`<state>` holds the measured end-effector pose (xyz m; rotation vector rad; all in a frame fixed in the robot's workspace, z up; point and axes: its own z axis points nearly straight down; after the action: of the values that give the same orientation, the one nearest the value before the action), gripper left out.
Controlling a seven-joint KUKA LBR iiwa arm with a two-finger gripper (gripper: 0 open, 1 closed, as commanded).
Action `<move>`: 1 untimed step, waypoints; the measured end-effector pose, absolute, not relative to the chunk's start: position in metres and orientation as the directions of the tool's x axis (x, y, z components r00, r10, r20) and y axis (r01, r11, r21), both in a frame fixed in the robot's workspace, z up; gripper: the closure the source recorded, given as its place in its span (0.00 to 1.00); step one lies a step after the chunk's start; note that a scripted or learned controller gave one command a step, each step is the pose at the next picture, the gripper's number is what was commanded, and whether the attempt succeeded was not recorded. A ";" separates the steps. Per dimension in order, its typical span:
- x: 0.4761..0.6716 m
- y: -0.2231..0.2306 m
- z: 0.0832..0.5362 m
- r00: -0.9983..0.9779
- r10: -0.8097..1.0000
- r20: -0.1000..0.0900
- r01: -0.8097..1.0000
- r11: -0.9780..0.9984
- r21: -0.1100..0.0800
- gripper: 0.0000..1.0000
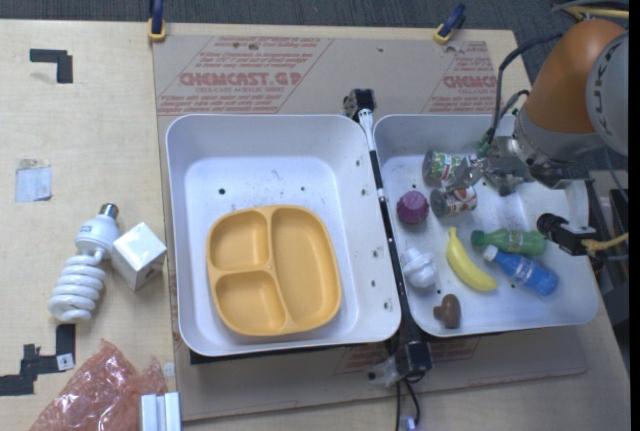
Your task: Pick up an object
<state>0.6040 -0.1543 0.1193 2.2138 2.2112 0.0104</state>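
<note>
Your likeliest target is the crumpled, shiny printed can [449,167] at the far side of the right white bin [575,309], lying on its side: light, thin-walled, slick and easily dented, so take it across its narrow middle. The gripper [470,181] sits right against it; whether it is clenched or released, you cannot tell. Just nearer lie a purple ball [412,208] and yellow banana [468,263].

- yellow divided tray [272,271], lower middle, looking smooth matt plastic
- white bins [190,219] showing glossy plastic
- bench board [250,69], upper middle, looking matt cardboard
</note>
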 end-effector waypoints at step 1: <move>0.568 -0.113 0.108 0.005 1.000 -0.008 0.999 -0.004 0.032 0.00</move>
<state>0.5682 -0.1132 0.1084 2.2059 2.1961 0.0261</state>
